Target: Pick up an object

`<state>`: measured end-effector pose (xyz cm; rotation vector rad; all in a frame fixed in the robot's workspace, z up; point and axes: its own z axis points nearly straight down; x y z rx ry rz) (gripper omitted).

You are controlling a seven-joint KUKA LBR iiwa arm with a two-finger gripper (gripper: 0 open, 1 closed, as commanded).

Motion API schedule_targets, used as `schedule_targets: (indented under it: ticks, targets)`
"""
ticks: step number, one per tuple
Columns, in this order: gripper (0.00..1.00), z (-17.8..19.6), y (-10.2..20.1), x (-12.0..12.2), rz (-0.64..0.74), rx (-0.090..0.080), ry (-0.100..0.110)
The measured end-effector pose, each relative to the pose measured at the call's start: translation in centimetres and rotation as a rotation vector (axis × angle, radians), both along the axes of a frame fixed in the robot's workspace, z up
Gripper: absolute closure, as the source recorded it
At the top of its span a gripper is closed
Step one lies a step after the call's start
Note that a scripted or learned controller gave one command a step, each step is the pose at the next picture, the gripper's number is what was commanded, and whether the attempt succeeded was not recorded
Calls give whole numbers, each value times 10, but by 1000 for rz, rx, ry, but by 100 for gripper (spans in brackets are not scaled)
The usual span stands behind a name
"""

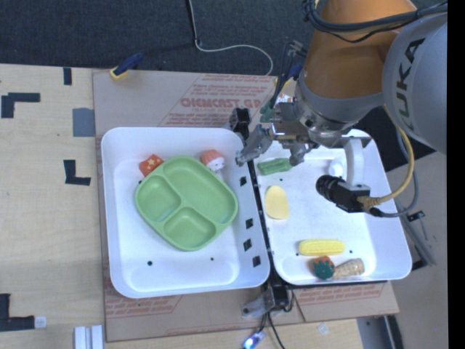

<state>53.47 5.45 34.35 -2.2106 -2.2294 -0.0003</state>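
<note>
The grey arm with its orange band leans in from three o'clock, and the claw hangs right over the seam where the two bins meet, at the twelve o'clock end of the right-hand shallow white bin. Directly under it lies a small flat green bar-shaped piece, probably the target, since it sits closest beneath the fingertips. The two fingers look spread, one leaning toward the left bin and one toward the right, with nothing between them, though dark cabling muddies that spot and the gap is hard to read. At six o'clock from the green piece rests a pale yellow rounded toy, and further on, near the six o'clock wall, a yellow corn cob beside a small orange-and-green lump and a tan one. In the left-hand white bin a light green divided plastic plate takes the middle, crowding a red-orange block and a pink-and-white piece against the twelve o'clock wall. That wall makes the green piece awkward: little room for one finger.
</note>
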Motion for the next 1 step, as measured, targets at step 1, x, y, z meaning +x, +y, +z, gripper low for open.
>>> schedule_targets:
  ticks: [1]
  targets:
    - [100,9,-3,1,-3,-2,2]
